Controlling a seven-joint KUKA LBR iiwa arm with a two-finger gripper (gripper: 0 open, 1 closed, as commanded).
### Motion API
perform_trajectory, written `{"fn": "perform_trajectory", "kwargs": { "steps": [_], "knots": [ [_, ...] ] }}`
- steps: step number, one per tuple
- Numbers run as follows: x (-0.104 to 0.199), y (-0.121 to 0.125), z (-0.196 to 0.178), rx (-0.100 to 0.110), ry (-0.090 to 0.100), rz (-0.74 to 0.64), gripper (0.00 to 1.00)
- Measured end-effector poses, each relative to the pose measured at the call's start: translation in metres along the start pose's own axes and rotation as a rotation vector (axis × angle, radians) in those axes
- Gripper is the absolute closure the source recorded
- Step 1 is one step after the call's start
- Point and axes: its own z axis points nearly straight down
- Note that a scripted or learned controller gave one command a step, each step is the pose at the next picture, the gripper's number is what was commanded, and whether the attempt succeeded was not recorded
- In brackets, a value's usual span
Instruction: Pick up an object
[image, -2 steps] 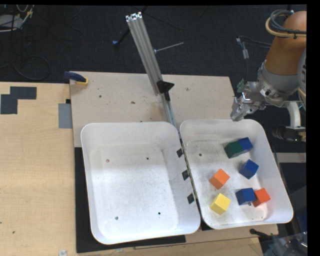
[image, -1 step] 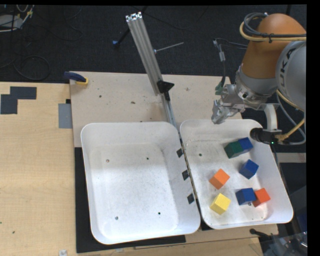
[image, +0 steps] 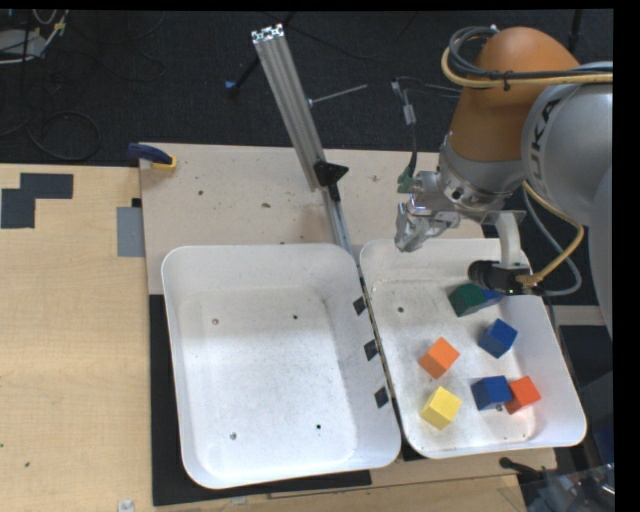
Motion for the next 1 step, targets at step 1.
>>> {"fn": "perform_trajectory", "kwargs": {
  "steps": [1],
  "knots": [
    [0.0596,-0.0125,0.0038,0.001,0.000,-0.001,1.00]
  ]
}}
